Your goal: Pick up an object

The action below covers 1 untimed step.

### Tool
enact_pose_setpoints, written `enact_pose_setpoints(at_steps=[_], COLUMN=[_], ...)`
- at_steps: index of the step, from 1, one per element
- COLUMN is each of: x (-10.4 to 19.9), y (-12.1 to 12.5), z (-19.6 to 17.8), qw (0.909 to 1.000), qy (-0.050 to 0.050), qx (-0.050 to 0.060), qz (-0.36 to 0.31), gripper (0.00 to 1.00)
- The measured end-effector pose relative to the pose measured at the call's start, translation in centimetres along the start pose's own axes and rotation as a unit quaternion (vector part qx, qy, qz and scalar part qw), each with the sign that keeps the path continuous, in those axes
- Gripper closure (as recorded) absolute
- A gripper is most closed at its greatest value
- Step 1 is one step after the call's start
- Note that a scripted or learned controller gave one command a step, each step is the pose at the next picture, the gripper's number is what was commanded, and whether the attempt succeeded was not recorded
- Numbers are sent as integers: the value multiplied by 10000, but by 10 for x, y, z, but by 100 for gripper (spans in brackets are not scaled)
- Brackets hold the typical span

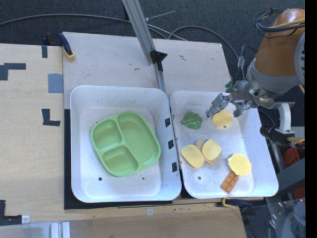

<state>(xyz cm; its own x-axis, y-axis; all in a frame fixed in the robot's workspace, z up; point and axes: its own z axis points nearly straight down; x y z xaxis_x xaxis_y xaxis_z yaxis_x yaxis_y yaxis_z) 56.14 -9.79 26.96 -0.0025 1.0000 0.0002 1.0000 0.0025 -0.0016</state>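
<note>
The right bin (262,182) holds several toy food pieces. A green leafy piece (191,120) lies at its upper left. A yellow round piece (222,119) sits directly under my gripper (229,108), whose two fingers stand spread to either side of it with nothing held between them. Lower down lie a yellow piece (192,156), a yellow and tan piece (211,150), another yellow piece (239,164) and an orange-brown waffle block (229,182).
The left bin (79,172) holds a green divided plate (125,143). A grey metal pole (141,26) slants down to the bins' shared wall. The arm's orange and grey body (280,48) fills the upper right. Cables run behind the bins.
</note>
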Motion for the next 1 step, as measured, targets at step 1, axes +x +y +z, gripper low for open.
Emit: enact_pose_setpoints(at_steps=[1], x=[0], y=[0], z=[0], qw=[10000], qy=[0], qx=[-1], qz=[0], gripper=[0])
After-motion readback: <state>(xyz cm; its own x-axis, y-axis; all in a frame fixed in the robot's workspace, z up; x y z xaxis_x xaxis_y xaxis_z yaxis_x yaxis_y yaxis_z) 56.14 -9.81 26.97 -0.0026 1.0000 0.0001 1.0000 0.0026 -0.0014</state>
